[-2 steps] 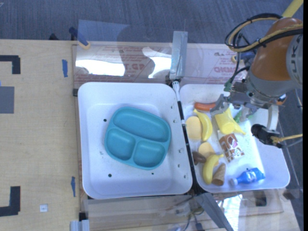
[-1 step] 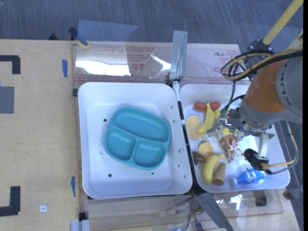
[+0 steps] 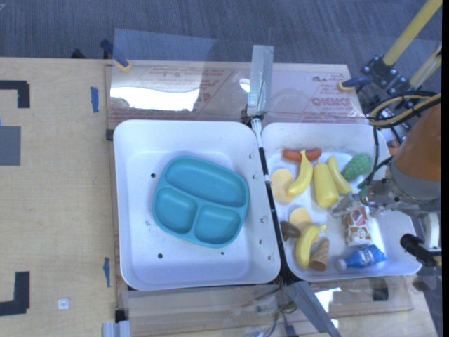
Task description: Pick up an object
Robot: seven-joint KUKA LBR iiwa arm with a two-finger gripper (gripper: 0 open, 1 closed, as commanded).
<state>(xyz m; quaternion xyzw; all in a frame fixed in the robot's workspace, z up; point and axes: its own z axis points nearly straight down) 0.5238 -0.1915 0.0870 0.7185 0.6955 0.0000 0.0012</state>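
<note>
The right bin [image 3: 393, 262] holds several toy foods. Among them are a yellow banana [image 3: 302, 177], a yellow corn-like piece [image 3: 324, 185], a green lumpy vegetable [image 3: 357, 166], a red sausage [image 3: 302, 154], a second banana [image 3: 307, 241], a brown cone [image 3: 319, 253], a red-and-white carton [image 3: 356, 225] and a blue bottle [image 3: 362, 257]. My gripper [image 3: 359, 203] reaches in from the right, low over the bin's right half. It sits just above the carton's top end and below the green vegetable. Whether it touches the carton is hidden by the wrist.
The left bin [image 3: 133, 188] carries a teal divided plate [image 3: 200, 199]. A metal divider [image 3: 260, 83] and a clear sheet [image 3: 175, 76] stand behind the bins. Cables and yellow rods [image 3: 410, 30] crowd the upper right. The grey arm with its orange band [image 3: 422, 149] overhangs the right bin's edge.
</note>
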